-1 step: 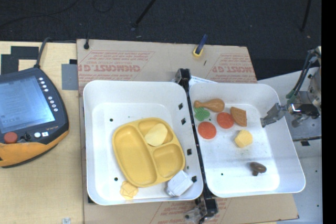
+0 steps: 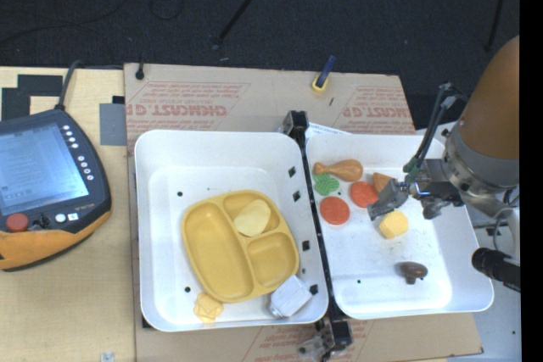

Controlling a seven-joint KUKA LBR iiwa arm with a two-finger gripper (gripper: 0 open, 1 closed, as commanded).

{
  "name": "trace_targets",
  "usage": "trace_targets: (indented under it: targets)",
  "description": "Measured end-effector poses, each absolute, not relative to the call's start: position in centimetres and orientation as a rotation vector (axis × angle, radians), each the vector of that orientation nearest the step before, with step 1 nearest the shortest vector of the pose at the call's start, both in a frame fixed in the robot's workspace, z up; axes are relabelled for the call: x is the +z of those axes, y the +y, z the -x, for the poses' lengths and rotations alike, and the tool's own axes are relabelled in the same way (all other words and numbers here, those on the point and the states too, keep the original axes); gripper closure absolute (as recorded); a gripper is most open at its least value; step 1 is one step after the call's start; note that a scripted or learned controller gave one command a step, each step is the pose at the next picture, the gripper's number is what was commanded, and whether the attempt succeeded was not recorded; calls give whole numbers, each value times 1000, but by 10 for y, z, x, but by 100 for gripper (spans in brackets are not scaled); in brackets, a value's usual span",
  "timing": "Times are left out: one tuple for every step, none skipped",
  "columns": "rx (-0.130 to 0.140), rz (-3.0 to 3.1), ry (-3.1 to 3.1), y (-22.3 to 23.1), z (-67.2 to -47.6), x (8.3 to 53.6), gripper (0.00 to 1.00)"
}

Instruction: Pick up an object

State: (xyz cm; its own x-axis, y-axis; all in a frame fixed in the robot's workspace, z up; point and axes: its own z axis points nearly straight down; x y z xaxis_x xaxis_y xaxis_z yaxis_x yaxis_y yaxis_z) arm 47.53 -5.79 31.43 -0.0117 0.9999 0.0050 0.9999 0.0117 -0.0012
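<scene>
From the camera above the table [image 2: 76, 301], we see two shallow white plastic bins side by side on a sheet of printed brown cardboard [image 2: 254, 102].

The left bin [image 2: 161, 182] holds a smooth yellow divided tray [image 2: 212, 254], its long axis running from upper left to lower right. A pale, rounded chip-like piece [image 2: 252, 219] lies in the tray's upper compartment. Near the bin's front edge sit a small lumpy yellow piece [image 2: 207, 308] and a white blocky object [image 2: 290, 297], the latter touching the tray's lower corner.

The right bin [image 2: 373, 288] holds toy foods: a tan drumstick [image 2: 339, 169] lying roughly level with its narrow end pointing left, a small green piece [image 2: 326, 184] just below it, a flat red disc [image 2: 334, 210], a rounder red-orange piece [image 2: 364, 194], a yellow cube [image 2: 393, 225] and a small brown mushroom-like lump [image 2: 412, 271] nearer the front.

The grey arm with its orange band [image 2: 496, 110] reaches in from the right. Its dark end effector [image 2: 392, 201] hangs over the right bin, just above the yellow cube and beside the red-orange piece. We cannot tell how far it is open, nor whether it grips anything.

To the left on the table rests a grey and orange handheld control pendant [image 2: 47, 182] with a lit screen.
</scene>
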Motion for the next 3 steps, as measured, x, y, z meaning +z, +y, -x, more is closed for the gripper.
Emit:
trace_targets:
  targets:
    - [4,2219,-2217,-65,-476,322,100]
    - [-2,2216,-2226,-12,-476,349,100]
    - [-15,2211,-2236,93,-493,447,100]
